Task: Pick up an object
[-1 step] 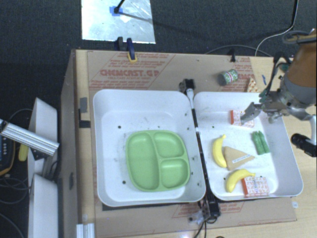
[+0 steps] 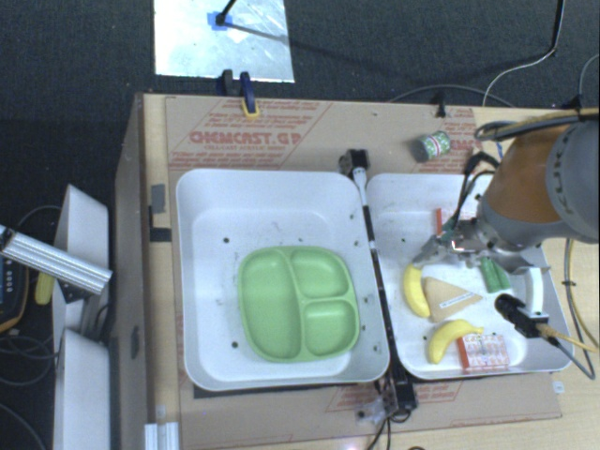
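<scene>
The arm [image 2: 548, 181], grey with its orange band, comes in from the right and bends down over the right bin [image 2: 398, 200], and its pincer [image 2: 457, 245] hangs low above that bin's middle; whether its tips are apart or together cannot be told, since the wrist hides them. Well to the left of the pincer lies the left bin [image 2: 216, 204], and in it a green divided plate [image 2: 298, 302] (three compartments, one long and two smaller). Just below the pincer, toward the near edge, sits a pale wedge [image 2: 452, 297], with one banana [image 2: 414, 290] to the left of it and a second banana [image 2: 450, 337] further down. Beside that second banana lies a small red and white packet [image 2: 484, 348]. To the right of the pincer and slightly lower, a green marker [image 2: 493, 275] lies partly under the arm. Above the pincer, on the bench outside the bin, stands a small green can [image 2: 434, 145].
</scene>
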Available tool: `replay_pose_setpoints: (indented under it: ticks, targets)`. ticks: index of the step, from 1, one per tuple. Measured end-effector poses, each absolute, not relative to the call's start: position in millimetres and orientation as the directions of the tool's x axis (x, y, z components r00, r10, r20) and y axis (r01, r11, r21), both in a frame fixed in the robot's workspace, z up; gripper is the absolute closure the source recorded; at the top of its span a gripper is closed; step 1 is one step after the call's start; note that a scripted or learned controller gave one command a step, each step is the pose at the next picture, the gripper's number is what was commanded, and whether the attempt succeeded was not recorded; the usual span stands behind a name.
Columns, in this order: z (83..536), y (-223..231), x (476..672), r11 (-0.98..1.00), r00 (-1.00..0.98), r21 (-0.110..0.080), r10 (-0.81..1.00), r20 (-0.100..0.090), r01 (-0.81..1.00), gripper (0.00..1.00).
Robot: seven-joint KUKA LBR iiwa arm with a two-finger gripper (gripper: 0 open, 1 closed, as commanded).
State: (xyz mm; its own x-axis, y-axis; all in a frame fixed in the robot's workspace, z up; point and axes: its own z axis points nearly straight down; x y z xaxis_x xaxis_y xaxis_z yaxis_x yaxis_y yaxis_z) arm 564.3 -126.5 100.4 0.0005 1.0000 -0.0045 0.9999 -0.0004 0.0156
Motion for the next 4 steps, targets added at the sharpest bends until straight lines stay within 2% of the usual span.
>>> replay_pose_setpoints:
  ticks: [1,2,3,4]
  targets:
    - [92.2,-91.1,544.7,0.001,-0.001,0.027,1.0,-0.005,1.0,0.0]
    - [92.0,-88.4,522.2,0.0,0.0,0.028,1.0,-0.005,1.0,0.0]
    - [139.6,-169.0,584.6,0.0,0.0,0.006,1.0,-0.003,1.0,0.0]
    - [96.6,-87.9,551.7,0.003,-0.003,0.0,1.0,0.001,1.0,0.0]
